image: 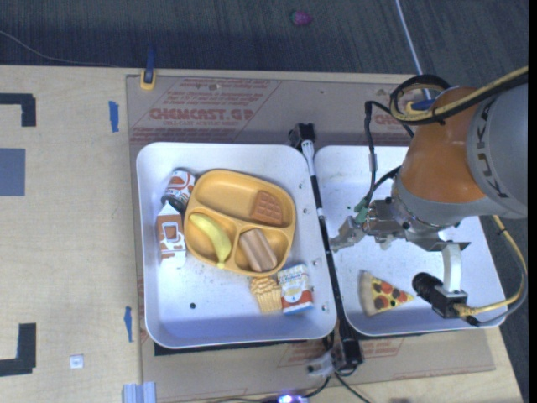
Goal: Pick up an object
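Note:
My gripper hangs low over the left side of the right bin, close to the divider between the bins, with the grey and orange arm above it. A toy pizza slice lies on the bin floor just below and to the right of the gripper, apart from it. In the left bin a yellow divided plate holds a banana, a hot dog and a brown waffle. Nothing shows in the gripper.
A small can and a brown-and-white carton lie left of the plate. Toy fries and a small red-and-white carton sit below it. A black cable fitting on the arm hangs right of the pizza.

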You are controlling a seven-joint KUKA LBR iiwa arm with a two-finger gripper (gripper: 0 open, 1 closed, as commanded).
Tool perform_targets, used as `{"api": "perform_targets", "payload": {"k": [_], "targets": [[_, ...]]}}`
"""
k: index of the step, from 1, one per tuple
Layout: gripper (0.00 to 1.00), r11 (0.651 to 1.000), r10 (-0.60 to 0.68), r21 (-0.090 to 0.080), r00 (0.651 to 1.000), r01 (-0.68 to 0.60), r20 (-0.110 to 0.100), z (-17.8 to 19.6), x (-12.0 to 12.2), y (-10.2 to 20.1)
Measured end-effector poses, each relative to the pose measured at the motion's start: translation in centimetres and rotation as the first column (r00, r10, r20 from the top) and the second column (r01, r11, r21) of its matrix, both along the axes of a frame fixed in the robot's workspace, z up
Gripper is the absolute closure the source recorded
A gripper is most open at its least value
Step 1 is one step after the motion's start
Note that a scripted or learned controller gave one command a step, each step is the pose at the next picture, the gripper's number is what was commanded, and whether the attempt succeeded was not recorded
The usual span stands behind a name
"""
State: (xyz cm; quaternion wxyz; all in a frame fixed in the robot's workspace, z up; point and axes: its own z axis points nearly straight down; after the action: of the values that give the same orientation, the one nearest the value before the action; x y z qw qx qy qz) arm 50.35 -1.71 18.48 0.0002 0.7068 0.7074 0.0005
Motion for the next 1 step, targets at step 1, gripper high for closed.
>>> {"api": "perform_targets", "payload": {"k": [1], "targets": [[0.00, 1.000, 0.000, 0.000, 1.000, 0.000, 0.000, 0.00, 0.00, 0.00]]}}
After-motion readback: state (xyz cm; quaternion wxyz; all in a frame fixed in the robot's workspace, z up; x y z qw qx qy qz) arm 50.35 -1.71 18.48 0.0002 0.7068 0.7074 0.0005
